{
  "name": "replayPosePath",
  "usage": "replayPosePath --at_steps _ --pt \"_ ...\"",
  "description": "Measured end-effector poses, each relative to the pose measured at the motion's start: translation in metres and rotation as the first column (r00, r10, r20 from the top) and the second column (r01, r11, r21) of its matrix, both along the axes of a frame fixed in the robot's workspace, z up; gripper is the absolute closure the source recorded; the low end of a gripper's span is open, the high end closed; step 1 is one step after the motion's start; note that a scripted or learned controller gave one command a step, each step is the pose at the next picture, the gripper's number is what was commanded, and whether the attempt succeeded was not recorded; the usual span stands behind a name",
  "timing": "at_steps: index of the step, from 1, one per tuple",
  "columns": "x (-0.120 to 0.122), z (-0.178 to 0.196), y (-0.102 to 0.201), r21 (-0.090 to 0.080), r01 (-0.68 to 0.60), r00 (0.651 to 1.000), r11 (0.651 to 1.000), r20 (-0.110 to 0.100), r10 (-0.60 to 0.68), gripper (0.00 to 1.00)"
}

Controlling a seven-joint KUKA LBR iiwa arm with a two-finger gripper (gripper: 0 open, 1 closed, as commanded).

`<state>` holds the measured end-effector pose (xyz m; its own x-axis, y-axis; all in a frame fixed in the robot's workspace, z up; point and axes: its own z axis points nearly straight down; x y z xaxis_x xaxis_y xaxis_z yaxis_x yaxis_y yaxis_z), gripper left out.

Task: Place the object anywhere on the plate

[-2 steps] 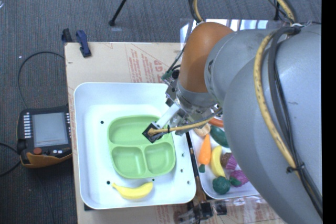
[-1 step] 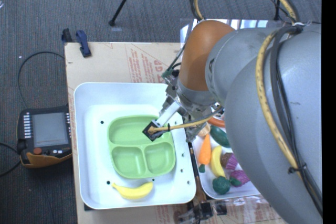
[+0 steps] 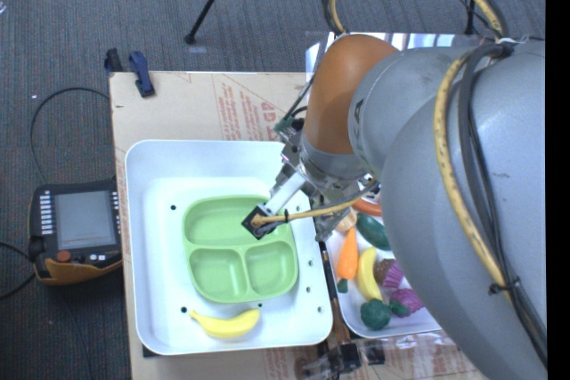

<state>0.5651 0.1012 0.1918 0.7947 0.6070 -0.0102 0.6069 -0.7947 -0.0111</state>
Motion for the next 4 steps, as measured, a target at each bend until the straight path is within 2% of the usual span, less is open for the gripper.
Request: replayPosePath --at_steps 4 --pt "0.0 0.0 0.0 0.0 0.0 1.0 1.0 0.0 0.0 0.0"
